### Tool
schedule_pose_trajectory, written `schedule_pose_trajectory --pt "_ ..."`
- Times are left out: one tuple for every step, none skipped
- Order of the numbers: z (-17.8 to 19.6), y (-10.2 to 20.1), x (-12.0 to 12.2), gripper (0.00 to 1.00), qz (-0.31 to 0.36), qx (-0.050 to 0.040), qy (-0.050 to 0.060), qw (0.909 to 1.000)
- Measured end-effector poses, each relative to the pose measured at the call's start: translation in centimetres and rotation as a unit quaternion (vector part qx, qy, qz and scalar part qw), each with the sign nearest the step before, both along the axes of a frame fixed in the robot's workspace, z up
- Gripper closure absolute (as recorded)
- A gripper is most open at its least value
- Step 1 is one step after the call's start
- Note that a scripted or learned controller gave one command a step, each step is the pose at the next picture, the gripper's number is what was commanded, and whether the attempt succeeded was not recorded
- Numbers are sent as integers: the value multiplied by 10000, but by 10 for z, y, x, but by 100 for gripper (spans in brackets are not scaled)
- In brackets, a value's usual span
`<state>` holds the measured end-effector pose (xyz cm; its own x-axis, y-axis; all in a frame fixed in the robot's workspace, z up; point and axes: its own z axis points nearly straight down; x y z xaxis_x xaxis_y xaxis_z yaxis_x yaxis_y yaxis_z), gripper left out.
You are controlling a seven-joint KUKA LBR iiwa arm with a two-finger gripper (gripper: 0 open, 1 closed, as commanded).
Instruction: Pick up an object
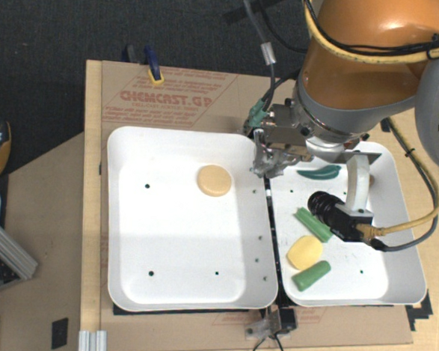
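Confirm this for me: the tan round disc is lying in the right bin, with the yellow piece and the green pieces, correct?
Not quite. The camera view shows the tan round disc lying alone in the left bin. The yellow piece and green pieces are in the right bin.

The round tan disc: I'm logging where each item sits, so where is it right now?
In the camera view, the round tan disc lies alone in the left bin, toward its far right part, near the divide from the right bin.
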<state>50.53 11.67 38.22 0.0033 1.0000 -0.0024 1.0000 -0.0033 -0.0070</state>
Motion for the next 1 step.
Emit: schedule_pose_trajectory --pt "-105 -20 -29 100 -2 -5 38 10000"
